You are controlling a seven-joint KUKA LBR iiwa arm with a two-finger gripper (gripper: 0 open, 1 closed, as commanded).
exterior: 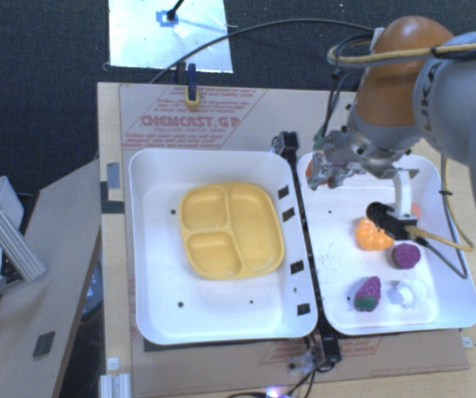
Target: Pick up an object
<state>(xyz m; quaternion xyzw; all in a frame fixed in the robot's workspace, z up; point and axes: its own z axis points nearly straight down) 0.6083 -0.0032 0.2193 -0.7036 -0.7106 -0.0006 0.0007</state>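
Now claw (327, 171) at back-left of rt bin (337, 232), open/shut unclear; small orange-red obj (311, 171) just beside it

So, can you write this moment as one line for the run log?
claw: over right bin, far end; hold: unclear; left bin: yellow tray; right bin: orange toy, purple toy

Two bins (155, 305) (337, 247), one tray (230, 230), four toys (373, 235) (405, 256) (367, 293) (408, 293)

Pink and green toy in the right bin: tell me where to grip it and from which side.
Come straight down from above and close across the pink and green toy at its pink middle, probably. It lies low and oblong, green end frontward; the white piece sits close beside it, so keep clear there.
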